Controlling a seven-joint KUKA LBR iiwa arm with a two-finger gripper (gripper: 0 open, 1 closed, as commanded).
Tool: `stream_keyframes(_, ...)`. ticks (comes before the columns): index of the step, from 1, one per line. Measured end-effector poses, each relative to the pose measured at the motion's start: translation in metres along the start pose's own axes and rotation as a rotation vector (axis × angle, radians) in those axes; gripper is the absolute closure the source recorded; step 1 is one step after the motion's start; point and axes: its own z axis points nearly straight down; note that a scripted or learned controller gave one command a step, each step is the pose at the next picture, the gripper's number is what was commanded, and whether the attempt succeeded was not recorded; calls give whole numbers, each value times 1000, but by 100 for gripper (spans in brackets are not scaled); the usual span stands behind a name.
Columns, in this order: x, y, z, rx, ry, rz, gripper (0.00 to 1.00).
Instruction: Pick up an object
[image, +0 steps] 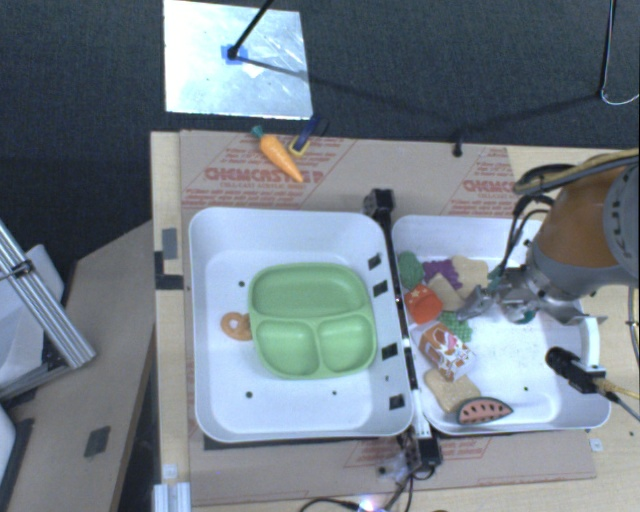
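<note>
My gripper (476, 303) hangs low over the middle of the right bin (560, 400), reaching in from the right on the grey arm with its orange band. Its tip is close to a small green toy (457, 325) and a red toy pepper (423, 304). Nothing can be made out between its tips. Around it lie a green leafy piece (409, 268), purple grapes (438, 270), a tan bread piece (468, 270), a frosted cake piece (446, 350), a tan slice (445, 388) and a watermelon slice (484, 410).
The left bin (215, 400) holds a green divided plate (310, 320) and a small orange ring (237, 326). A toy carrot (280, 157) lies on the cardboard behind the bins, below a shiny sheet (238, 60). A black divider (392, 310) separates the bins.
</note>
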Motion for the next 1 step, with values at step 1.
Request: stream_keyframes(1, 1, 4, 26, -10, 1, 0, 0)
